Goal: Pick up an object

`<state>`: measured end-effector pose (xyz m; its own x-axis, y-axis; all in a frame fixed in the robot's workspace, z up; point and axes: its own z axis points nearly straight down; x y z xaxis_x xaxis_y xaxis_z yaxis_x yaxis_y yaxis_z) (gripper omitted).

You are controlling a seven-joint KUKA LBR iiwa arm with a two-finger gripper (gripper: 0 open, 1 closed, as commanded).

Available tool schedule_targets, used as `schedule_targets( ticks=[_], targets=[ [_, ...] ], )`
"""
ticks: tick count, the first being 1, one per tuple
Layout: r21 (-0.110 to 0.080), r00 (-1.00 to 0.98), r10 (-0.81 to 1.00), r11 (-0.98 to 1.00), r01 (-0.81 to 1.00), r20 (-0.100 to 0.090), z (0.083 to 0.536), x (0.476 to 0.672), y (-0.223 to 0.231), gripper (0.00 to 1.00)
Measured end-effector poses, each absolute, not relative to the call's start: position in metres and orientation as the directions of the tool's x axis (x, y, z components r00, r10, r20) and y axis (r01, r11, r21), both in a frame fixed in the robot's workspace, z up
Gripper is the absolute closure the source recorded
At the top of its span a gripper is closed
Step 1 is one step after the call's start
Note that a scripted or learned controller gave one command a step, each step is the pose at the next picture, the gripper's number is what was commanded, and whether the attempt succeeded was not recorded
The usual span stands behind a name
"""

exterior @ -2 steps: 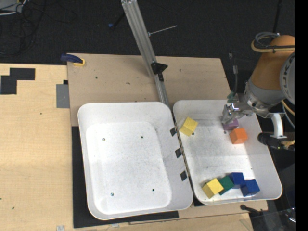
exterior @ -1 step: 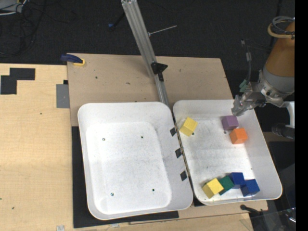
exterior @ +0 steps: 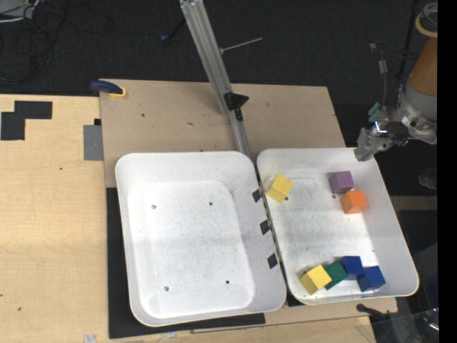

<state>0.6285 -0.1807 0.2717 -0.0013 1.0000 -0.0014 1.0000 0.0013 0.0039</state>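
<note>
The grey two-finger gripper (exterior: 365, 148) hangs over the far right corner of the right-hand shallow white bin (exterior: 400, 245), at the end of the arm that reaches in from the right. Whether it is spread or closed I cannot tell at this size; nothing shows in its grasp.

The nearest candidates lie just below and to the left of it inside that bin: a small purple cube (exterior: 340, 181), and touching or almost touching its lower right side, a small orange cube (exterior: 354, 201). A yellow cube (exterior: 279, 188) sits well apart by the bin's left wall.

In my judgement the pick has not begun; the gripper must travel inward and down, and the purple cube is closest
</note>
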Motion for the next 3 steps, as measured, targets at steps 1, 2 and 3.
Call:
schedule_targets(
  ticks=[1, 2, 3],
  targets=[
    [-0.004, -0.004, 1.000, 0.004, 1.000, 0.003, 0.254, 0.625, -0.126, 1.00],
    [-0.005, -0.004, 1.000, 0.004, 1.000, 0.003, 0.239, 0.621, -0.070, 1.00],
    [-0.004, -0.004, 1.000, 0.004, 1.000, 0.003, 0.245, 0.615, -0.014, 1.00]
  ],
)
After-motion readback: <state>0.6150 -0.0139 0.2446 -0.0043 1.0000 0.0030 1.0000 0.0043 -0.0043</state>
